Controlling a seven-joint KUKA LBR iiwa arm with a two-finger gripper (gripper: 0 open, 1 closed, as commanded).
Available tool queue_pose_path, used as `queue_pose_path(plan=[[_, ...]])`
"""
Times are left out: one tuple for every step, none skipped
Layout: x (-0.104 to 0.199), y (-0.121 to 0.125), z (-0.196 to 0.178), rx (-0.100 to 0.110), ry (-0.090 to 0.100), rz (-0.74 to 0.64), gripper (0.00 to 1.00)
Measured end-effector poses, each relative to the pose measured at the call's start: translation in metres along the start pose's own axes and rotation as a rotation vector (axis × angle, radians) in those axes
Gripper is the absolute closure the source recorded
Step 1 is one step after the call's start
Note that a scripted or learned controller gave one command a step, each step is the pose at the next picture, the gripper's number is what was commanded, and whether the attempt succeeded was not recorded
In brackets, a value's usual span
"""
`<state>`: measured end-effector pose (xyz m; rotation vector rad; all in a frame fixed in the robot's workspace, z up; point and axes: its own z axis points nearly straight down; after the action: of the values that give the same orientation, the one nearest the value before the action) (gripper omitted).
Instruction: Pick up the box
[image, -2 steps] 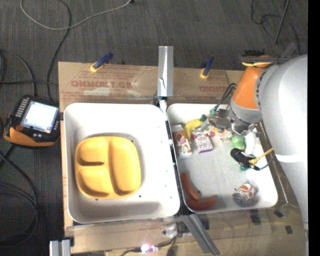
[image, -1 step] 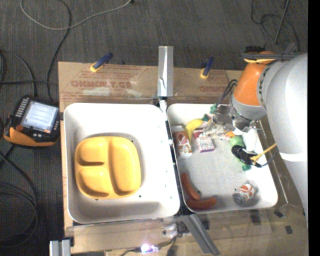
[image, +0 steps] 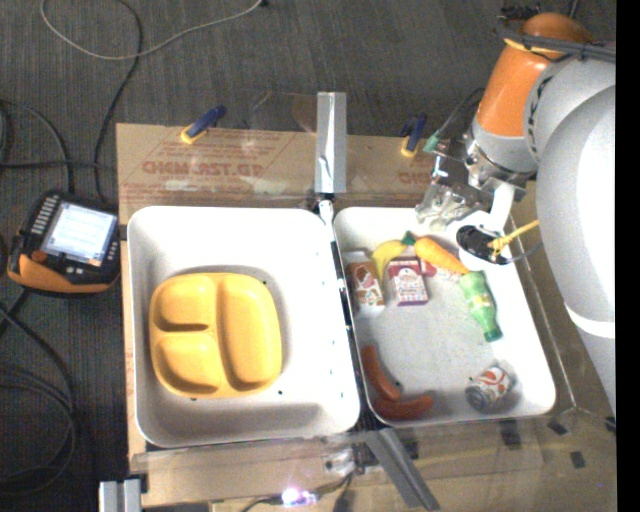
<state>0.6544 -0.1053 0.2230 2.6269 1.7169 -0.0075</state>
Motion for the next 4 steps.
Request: queue_pose_path(plan=[[0.001, 0.000, 0.001, 0.001, 0.001, -0.001, 0.00], [0.001, 0.000, -0.008, 0.001, -0.005, -0.003, 1.00], [0.001, -0.001, -0.008, 0.003, -0.005, -0.003, 0.00], [-0.028, -0.057, 0.095, 0.006, 0.003, 0.006, 0.00]])
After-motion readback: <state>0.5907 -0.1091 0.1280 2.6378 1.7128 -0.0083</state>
